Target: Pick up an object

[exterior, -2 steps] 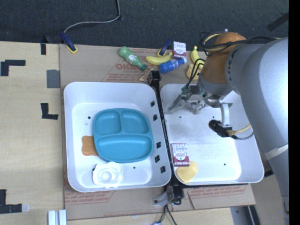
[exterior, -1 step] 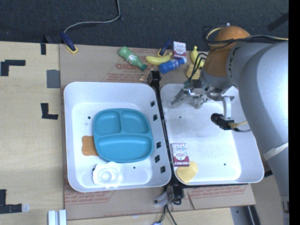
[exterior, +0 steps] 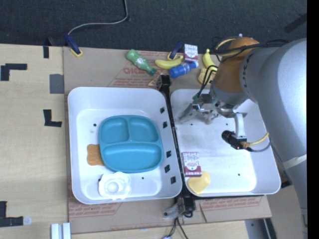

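Camera view. Left bin: blue divided plate in the middle; orange-brown piece touching the plate's left edge; white cup-like item at the near edge.

Right bin: small red-and-white carton against the left wall, print too small to read; yellow piece at the near left corner, touching the carton.

Gripper low near the right bin's far left corner; fingers slightly parted, nothing between them.

Cardboard beyond the bins' far edges: green bottle, banana, blue bottle, second small carton. Red printing on the cardboard, unreadable.
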{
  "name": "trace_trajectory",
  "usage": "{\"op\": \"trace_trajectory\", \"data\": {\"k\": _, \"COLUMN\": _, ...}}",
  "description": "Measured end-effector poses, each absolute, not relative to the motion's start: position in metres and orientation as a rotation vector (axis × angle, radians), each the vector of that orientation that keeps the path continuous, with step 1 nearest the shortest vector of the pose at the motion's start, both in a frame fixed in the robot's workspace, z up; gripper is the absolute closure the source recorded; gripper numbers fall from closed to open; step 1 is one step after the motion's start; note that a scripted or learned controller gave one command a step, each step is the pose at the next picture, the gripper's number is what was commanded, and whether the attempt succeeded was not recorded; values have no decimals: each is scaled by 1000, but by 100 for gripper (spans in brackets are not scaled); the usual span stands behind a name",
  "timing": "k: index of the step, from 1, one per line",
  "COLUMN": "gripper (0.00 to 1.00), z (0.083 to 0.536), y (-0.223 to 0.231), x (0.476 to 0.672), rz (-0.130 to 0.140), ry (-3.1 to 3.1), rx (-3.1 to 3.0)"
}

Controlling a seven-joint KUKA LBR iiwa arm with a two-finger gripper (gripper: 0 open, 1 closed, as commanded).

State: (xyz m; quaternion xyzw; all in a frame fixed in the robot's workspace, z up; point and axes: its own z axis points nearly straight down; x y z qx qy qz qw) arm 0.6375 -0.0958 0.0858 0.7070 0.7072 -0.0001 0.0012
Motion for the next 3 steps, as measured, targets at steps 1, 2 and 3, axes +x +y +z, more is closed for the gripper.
{"op": "trace_trajectory", "data": {"k": 1, "gripper": 100, "z": 95, "y": -96, "x": 638, "rz": 0, "ry": 2220, "rx": 2219}}
{"op": "trace_trajectory", "data": {"k": 2, "gripper": 0, "z": 95, "y": -96, "x": 638, "rz": 0, "ry": 2220, "rx": 2219}}
{"op": "trace_trajectory", "data": {"k": 3, "gripper": 0, "z": 85, "y": -97, "x": 669, "rz": 2, "ry": 2223, "rx": 2219}}
